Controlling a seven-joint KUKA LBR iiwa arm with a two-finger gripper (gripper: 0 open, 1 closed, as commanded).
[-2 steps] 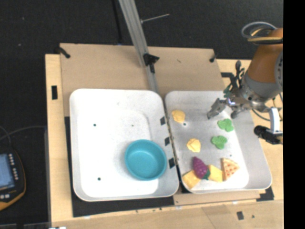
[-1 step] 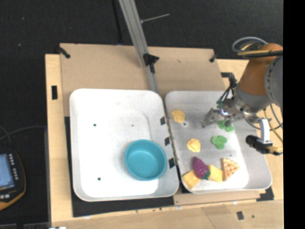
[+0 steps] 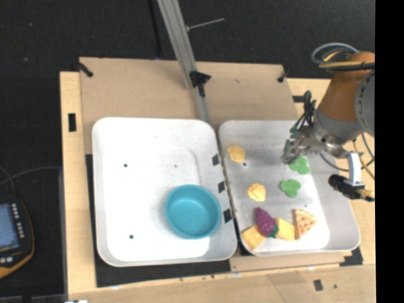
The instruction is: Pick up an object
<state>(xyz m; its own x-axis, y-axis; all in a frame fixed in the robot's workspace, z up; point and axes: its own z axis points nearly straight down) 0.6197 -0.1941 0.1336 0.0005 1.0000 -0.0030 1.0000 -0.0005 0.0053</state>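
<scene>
The nearest candidate is a green toy piece [image 3: 300, 166] lying flat in the right bin [image 3: 265, 131], right of centre in the frame. The pincer [image 3: 294, 151] hangs just above and to the upper left of it, close to touching; whether it is open or closed cannot be told from this angle, and nothing is seen gripped.

Procedure, as judged: centre the pincer over the green piece before descending, straddle its narrowest width, and close only once low enough against the bin floor. The piece looks low and lobed, so a shallow grip is likely to slip off.

A second green piece [image 3: 290, 187] lies just below it, apart from it; keep the approach clear of this one.

Further objects: two pale yellow lumps [image 3: 236, 153] [image 3: 256, 191], rounded and matte; at the lower edge a purple grape-like cluster [image 3: 265, 220], yellow blocks [image 3: 254, 236] and a pizza-like wedge [image 3: 305, 221] crowd together. All appear to be moulded plastic.

The left bin [image 3: 126, 144] holds a smooth teal bowl [image 3: 192, 211]. Both bins are white, shallow, round-cornered, on a tan bench [image 3: 139, 87].
</scene>
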